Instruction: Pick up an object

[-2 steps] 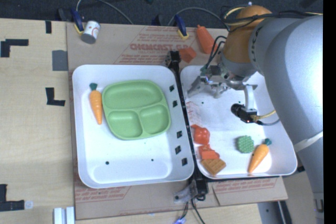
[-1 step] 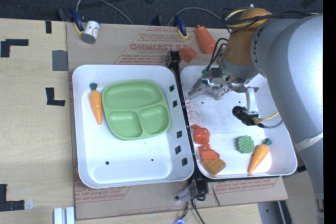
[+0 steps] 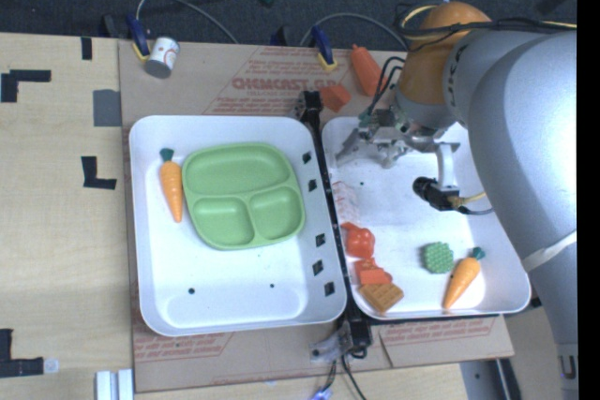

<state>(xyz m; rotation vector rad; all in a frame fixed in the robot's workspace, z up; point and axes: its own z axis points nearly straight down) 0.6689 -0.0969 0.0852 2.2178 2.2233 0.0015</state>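
The hand [image 3: 361, 142] hovered low over the top-left corner of the right bin [image 3: 497, 295], and whether it was released or clenched could not be told from that angle; nothing showed in its grasp. The candidates sat well apart from it, down at the near end: a red piece [image 3: 360, 243], a waffle-like piece [image 3: 382, 296], a green knobbly piece [image 3: 437, 257] and a carrot [image 3: 460, 281]. It looked like the approach step, and the next move likely called for travelling toward one of them.

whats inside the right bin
Along the right bin's near side lie orange-red pieces, a tan waffle-like piece, a green piece and a carrot. The arm covers its far right part.
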